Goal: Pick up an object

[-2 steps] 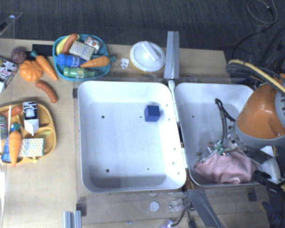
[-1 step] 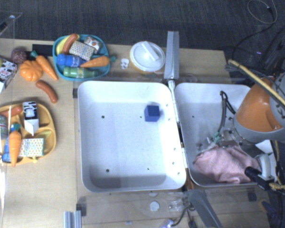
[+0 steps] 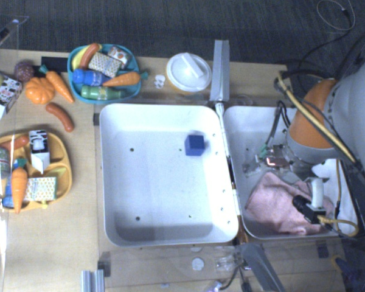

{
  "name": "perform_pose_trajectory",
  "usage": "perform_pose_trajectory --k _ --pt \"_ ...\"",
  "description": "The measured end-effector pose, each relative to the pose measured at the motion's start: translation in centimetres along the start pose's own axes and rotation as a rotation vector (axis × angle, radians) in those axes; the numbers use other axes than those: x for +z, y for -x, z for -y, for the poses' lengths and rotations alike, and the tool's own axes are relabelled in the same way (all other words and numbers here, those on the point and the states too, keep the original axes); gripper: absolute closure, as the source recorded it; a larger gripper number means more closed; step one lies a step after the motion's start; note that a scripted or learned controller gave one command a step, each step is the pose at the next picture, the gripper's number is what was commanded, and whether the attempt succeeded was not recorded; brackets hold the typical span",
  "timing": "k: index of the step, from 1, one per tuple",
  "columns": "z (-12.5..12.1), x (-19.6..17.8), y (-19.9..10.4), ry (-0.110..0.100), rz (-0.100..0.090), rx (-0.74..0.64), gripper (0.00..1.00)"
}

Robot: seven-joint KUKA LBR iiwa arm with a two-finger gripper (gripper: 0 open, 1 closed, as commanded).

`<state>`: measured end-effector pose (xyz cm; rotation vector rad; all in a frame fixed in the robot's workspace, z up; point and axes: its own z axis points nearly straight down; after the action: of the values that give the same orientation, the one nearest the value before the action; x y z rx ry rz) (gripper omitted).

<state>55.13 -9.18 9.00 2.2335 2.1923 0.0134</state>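
i take the pink cloth as the thing to lift, because the gripper hangs just beyond the cloth's far edge, inside the right bin. whether the gripper is spread or closed i cannot tell, as cables and the wrist body cross it. nothing shows as held.

the cloth lies crumpled on the bin floor, bunched against the near wall. i judge that is simply where a soft thing slumps. its long axis runs across the bin, roughly along that wall, with a narrower lobe reaching up toward the gripper. as a heap it points nowhere firm.

the blue cube sits well apart from the cloth, alone in the left bin. its sides are about square to the walls and it has no long axis. i'd aim for a raised fold of the cloth.
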Motion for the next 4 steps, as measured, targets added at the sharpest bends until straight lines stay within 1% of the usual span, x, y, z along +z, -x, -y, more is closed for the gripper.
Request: perform_pose_trajectory --k 1,2,3,4 --pt "-5.4 0.3 3.4 -0.003 0.001 -0.060 0.00" --pt "-1.2 0.1 7.6 -0.005 0.000 -0.270 0.00" --pt "-1.5 -1.2 7.5 0.003 0.003 -0.276 1.00" --pt "-1.5 -1.2 7.5 0.003 0.003 -0.276 0.00"
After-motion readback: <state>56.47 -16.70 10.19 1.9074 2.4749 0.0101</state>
